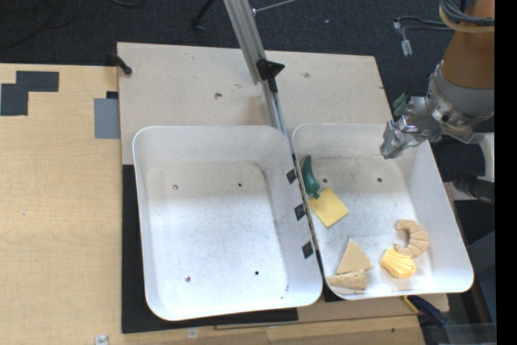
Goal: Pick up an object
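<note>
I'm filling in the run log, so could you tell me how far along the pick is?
Nothing looks picked yet. The gripper hangs over the right bin near its far edge. The yellow square, the wedges and the curled pastry lie in that bin. Reaching, grasping and lifting remain.

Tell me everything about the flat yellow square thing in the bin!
The yellow square is a thin, flat piece that looks like soft foam or plastic, plain yellow, turned like a diamond. It lies on the floor of the right bin, near its left wall. One corner touches or tucks under a dark green piece beside the divider. The claw hangs apart from it, up near the bin's far right corner.
</note>
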